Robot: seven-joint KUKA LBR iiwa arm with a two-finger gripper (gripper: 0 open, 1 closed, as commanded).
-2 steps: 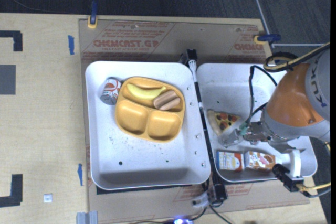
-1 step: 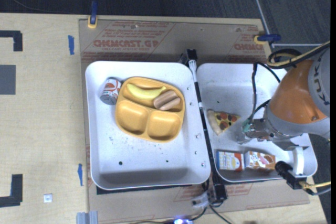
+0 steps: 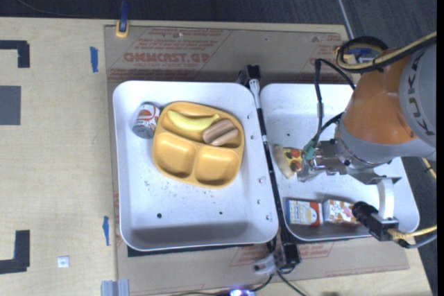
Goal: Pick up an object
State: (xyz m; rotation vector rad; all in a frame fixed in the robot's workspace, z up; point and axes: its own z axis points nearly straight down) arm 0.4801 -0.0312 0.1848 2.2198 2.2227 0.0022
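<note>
Glossy carton [image 3: 313,211]; smooth moulded yellow tray [image 3: 198,143]

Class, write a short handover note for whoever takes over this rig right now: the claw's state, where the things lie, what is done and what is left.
Claw: low over the right bin, at a small pale packet with red and green print; whether it is open or shut cannot be told from above.
Right bin, near edge: a carton lying flat, with another printed pack beside it.
Left bin: a yellow divided tray holding a banana and a sausage; a can lies against the tray's left side.
Done: nothing is seen lifted.
Left: grip one object and raise it.
</note>
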